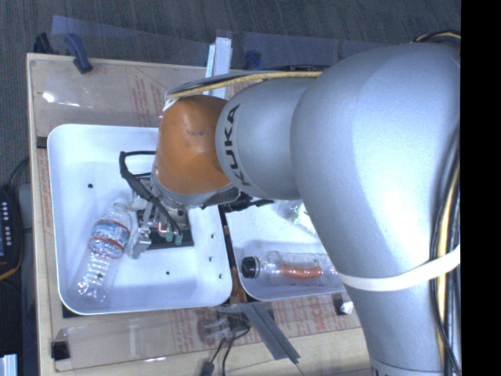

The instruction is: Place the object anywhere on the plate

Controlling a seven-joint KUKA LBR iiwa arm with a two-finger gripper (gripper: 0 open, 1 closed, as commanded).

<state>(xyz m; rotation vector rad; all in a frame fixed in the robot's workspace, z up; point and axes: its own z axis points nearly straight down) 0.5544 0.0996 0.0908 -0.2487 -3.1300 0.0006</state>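
A clear plastic water bottle (103, 249) with a blue and red label lies slanted in the front left part of the left bin (70, 155). Its cap end points up and to the right. My gripper (155, 229) hangs low over the same bin, just right of the bottle's upper half and close to it. The orange wrist band (192, 143) and the grey arm hide the gripper's top and much of the bin's right side. Nothing visibly sits inside the gripper.
In the right bin (266, 222) a clear bottle (290, 267) with a black cap and something orange inside lies on its side. The big grey arm (360, 163) covers most of that bin. A cardboard bench edge frames both bins.
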